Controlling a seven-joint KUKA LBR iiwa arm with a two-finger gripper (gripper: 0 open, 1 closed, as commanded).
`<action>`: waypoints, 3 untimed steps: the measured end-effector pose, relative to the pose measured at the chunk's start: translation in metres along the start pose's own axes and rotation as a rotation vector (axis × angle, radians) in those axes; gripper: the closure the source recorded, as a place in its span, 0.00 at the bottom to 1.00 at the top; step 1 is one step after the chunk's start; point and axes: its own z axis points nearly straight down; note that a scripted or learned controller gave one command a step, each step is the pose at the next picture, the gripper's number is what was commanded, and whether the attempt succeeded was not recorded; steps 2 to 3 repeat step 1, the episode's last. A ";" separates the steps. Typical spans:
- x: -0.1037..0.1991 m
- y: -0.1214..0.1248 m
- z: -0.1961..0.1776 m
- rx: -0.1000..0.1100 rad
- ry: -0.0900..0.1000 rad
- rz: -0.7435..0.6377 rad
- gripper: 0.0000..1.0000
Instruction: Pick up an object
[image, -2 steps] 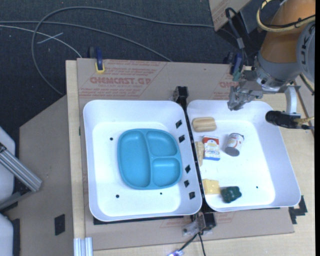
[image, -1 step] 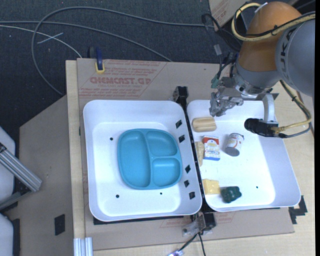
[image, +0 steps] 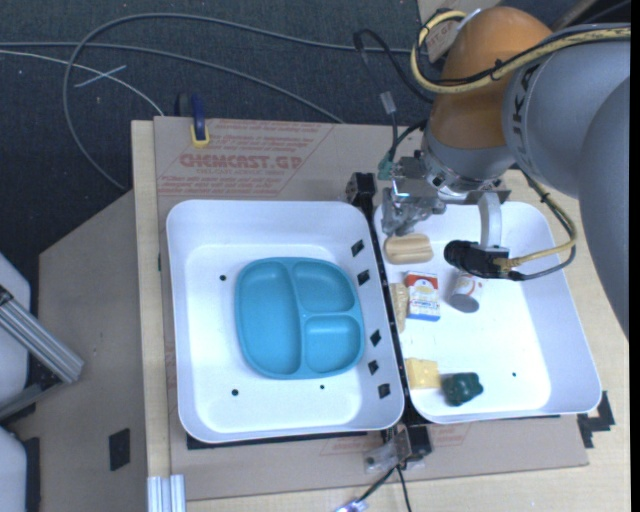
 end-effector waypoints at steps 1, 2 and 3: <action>0.059 -0.013 -0.011 -0.002 0.001 -0.001 1.00; 0.059 -0.013 -0.011 -0.002 0.001 -0.001 1.00; 0.059 -0.013 -0.011 -0.002 0.001 -0.001 1.00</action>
